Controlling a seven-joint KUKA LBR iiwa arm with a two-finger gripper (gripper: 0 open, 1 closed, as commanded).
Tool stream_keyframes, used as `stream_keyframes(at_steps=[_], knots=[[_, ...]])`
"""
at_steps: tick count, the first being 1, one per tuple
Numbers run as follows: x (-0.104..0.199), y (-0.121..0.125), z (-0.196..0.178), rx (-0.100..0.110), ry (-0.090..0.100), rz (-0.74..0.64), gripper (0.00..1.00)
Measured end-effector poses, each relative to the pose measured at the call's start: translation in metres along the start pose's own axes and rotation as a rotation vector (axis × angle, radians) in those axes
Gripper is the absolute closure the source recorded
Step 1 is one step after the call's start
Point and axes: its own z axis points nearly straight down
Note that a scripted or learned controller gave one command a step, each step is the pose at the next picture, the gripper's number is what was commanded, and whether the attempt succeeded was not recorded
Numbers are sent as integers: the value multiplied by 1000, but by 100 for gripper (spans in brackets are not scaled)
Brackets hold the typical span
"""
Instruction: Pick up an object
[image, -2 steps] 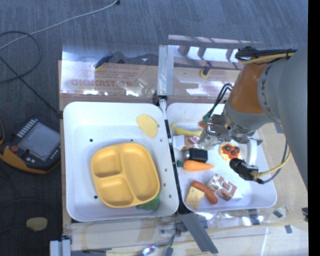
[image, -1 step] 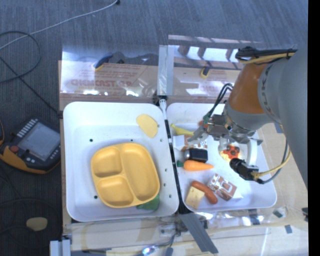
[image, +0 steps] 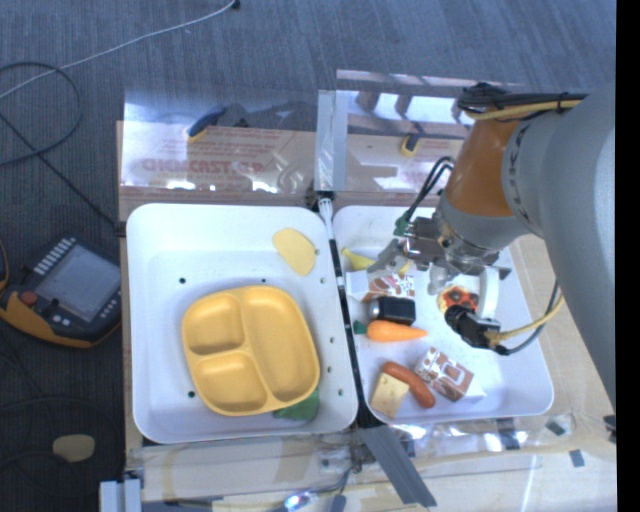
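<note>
Reaching in from the right, the arm (image: 520, 150) is seen over the right bin (image: 530, 385), its gripper (image: 440, 265) low near the bin's far edge. Whether anything is pinched cannot be told. A carrot (image: 395, 331) lies near the bin's left wall, a sausage (image: 408, 384) and carton (image: 445, 373) toward the near edge. A yellow tray (image: 250, 347) sits in the left bin (image: 160, 240).
</note>
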Motion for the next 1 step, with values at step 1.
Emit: stream_keyframes(at_steps=[1], knots=[[-3,49,-1,-2,-3,-226,0]])
